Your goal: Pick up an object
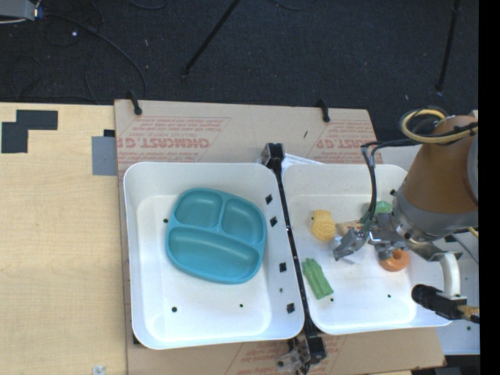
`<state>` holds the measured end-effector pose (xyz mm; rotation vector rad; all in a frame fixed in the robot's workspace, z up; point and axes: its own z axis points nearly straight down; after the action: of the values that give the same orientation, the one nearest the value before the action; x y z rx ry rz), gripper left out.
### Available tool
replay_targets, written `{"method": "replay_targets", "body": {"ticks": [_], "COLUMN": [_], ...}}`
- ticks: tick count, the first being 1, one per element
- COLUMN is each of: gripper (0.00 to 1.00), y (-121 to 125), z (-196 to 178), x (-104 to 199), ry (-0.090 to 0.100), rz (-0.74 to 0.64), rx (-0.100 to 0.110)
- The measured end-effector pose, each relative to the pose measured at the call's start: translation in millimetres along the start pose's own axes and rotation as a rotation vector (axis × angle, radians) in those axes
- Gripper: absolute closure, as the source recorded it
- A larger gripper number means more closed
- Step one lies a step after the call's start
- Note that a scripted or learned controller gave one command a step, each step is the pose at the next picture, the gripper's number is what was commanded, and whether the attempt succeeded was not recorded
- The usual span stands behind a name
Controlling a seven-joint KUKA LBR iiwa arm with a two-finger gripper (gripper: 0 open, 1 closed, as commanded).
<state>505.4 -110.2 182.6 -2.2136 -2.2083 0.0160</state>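
L bin holds a teal divided plate. R bin: green piece near divider, yellow item behind it, then gripper just beside (finger spread can't be told), orange object under the arm.

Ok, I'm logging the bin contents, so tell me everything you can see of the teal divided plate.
The teal divided plate looks like smooth plastic, a rounded shape with three compartments: two smaller ones on its far side, one long one along its near side. It lies flat, right side up and slightly turned, on the floor of the left white bin. Nothing lies in it, and nothing else touches it.
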Motion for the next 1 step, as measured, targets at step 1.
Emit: {"method": "replay_targets", "body": {"ticks": [1], "gripper": [0.00], "y": [3.0], "z": [-6.4], "x": [-0.1], "ry": [-0.002], "rz": [-0.002], "rx": [-0.013]}}
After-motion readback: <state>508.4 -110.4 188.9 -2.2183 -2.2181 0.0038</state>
